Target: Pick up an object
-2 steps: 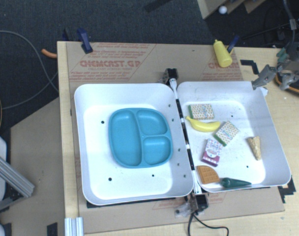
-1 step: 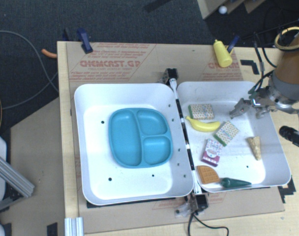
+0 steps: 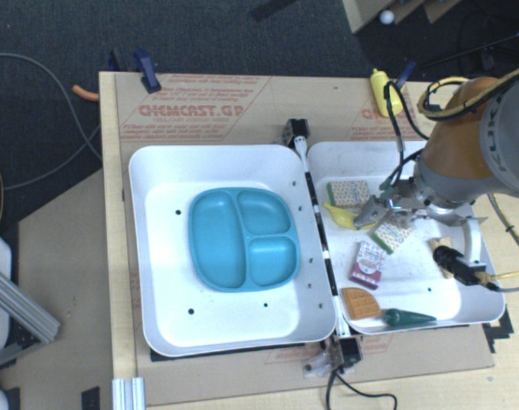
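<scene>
Reaching into the right shallow white bin (image 3: pixel 490 310), claw (image 3: pixel 381 213) low among the small things, finger state impossible to tell.

Hanging just above a patterned speckled packet (image 3: pixel 394 232) and beside a curved yellow banana-shaped toy (image 3: pixel 342 216); lying nearby: a checked flat pouch (image 3: pixel 349 192), a pink-and-maroon rectangular packet (image 3: pixel 368 265), a tan waffle-textured piece (image 3: pixel 359 303) and a dark green pointed tool (image 3: pixel 408 318). Sitting in the left shallow white bin (image 3: pixel 157 229): a blue three-compartment plastic tray (image 3: pixel 242 237).
</scene>
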{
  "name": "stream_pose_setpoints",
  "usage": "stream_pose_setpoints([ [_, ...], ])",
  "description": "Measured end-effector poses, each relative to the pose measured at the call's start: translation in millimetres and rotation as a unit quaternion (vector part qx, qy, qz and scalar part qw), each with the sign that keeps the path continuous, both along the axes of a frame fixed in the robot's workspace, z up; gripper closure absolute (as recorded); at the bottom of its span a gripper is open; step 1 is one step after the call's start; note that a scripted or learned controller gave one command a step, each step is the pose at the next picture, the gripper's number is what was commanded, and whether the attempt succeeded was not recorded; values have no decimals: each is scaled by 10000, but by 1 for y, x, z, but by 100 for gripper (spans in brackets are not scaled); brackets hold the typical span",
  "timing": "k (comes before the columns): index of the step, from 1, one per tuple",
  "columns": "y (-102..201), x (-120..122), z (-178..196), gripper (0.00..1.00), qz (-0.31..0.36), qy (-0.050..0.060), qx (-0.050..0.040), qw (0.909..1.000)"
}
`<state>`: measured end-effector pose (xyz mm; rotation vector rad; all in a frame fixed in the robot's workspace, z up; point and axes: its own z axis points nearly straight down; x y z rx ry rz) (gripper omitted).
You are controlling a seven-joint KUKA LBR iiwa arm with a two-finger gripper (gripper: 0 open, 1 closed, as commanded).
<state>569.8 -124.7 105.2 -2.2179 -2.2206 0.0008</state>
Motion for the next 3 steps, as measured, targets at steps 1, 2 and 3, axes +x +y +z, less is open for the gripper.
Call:
stream_pose_setpoints([
  [1,-11,37,-16,0,-2,-51,-22,10000],
  [2,0,-27,-15,0,-5,-95,-41,9999],
  [3,24,54,10,0,0,-21,-9,10000],
])
